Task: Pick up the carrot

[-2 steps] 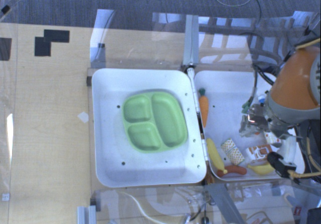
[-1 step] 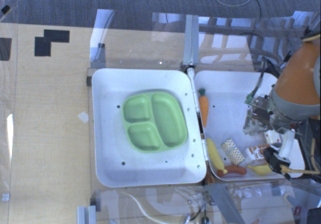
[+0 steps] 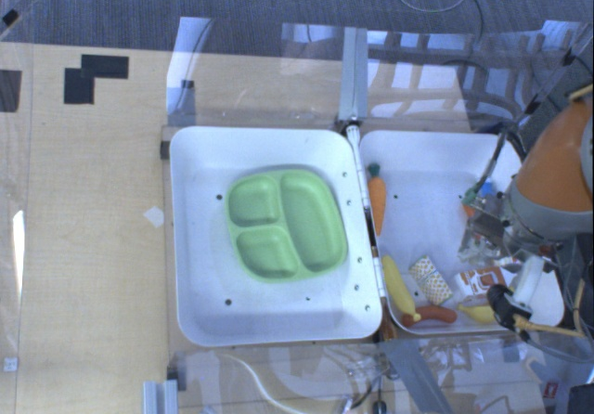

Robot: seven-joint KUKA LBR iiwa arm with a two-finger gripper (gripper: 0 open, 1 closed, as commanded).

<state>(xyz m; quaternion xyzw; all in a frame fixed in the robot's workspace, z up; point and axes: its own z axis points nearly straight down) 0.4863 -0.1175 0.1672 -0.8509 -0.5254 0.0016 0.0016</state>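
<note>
My gripper (image 3: 483, 217) hangs at the right of the frame, over the right bin's (image 3: 436, 157) right side; I cannot tell how it is set. The carrot (image 3: 377, 201) lies along that bin's left wall, well apart from it. A green divided plate (image 3: 283, 224) sits in the left bin (image 3: 200, 245).
</note>
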